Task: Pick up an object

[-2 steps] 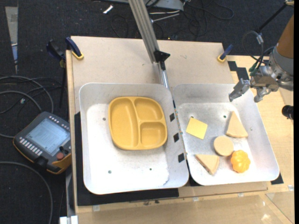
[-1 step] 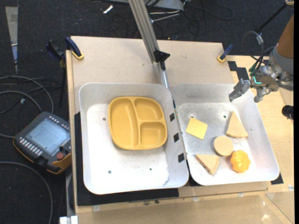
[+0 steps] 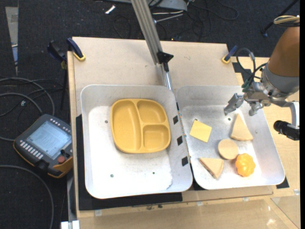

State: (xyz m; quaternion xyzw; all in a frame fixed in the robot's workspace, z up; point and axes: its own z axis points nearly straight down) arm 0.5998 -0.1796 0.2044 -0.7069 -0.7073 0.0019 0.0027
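Gripper [image 3: 244, 105] hangs over the right bin [image 3: 274, 175], jaws spread and holding nothing, as I see it. Just below it lies a tan wedge [image 3: 241, 129]; a disc [image 3: 228, 150], pepper [image 3: 245, 164] and yellow square [image 3: 200, 130] lie nearby.

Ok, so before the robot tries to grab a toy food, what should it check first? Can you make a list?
1. Gripper fingers open: ok, they stand apart.
2. Gripper free of any object: ok, nothing between the fingers.
3. Gripper above the right bin where the pieces lie: ok, near its upper edge.
4. Nearest piece, the tan wedge, free to grab: ok, it lies apart from the others.
5. Gripper right over the wedge: not ok, it sits a little beyond it.
6. Gripper height above the bin: cannot tell.
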